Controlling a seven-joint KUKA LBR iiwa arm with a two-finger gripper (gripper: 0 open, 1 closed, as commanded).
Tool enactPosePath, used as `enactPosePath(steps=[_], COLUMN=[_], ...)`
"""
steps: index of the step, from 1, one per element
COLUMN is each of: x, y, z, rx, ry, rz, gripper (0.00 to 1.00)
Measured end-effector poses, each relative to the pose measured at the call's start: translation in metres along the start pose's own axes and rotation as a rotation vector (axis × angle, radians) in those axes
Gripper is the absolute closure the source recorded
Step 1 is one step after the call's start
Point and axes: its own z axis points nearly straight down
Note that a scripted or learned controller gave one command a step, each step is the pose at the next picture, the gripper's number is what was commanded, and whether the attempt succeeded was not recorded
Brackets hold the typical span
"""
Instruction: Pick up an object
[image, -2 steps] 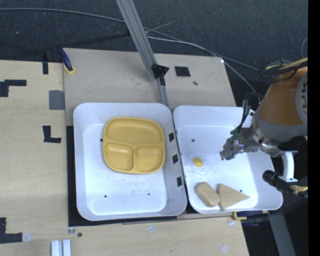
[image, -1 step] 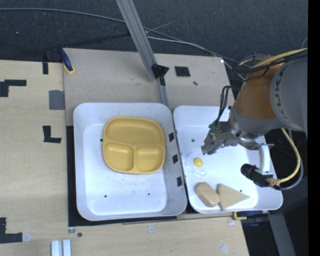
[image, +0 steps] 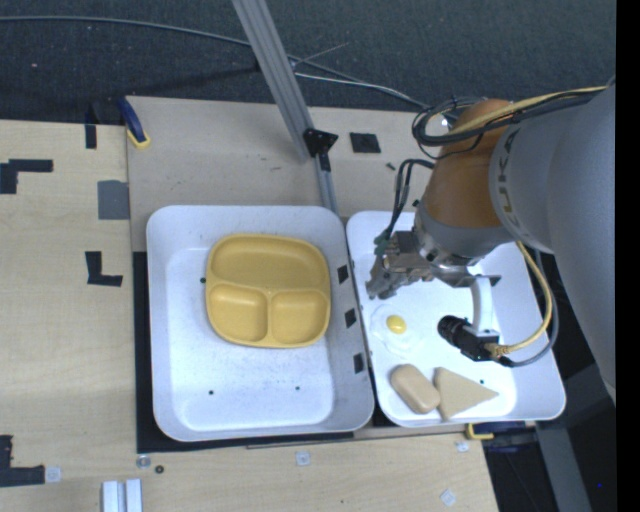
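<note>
My gripper (image: 386, 282) hangs over the left part of the right bin (image: 535, 400), close to its left wall. A fried-egg toy (image: 396, 327), white with a yellow yolk, lies just below the gripper and apart from it. Near the bin's front edge a tan bread roll (image: 413, 388) lies beside a pale wedge-shaped slice (image: 462, 391). I see nothing held by the gripper. The wrist and the orange band (image: 462, 185) hide the back of the right bin.
A yellow divided plate (image: 268, 290) lies in the left bin (image: 180, 380). A black cable fitting (image: 466, 336) hangs from the arm over the right bin's middle. A grey pole (image: 285, 90) slants down to the bins' back edge.
</note>
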Motion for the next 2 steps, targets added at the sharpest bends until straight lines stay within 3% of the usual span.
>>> enactPosePath(steps=[2], x=[0.106], y=[0.047], z=[-0.027], rx=[-0.003], ry=[0.001], rz=[-0.001], gripper=[1.0])
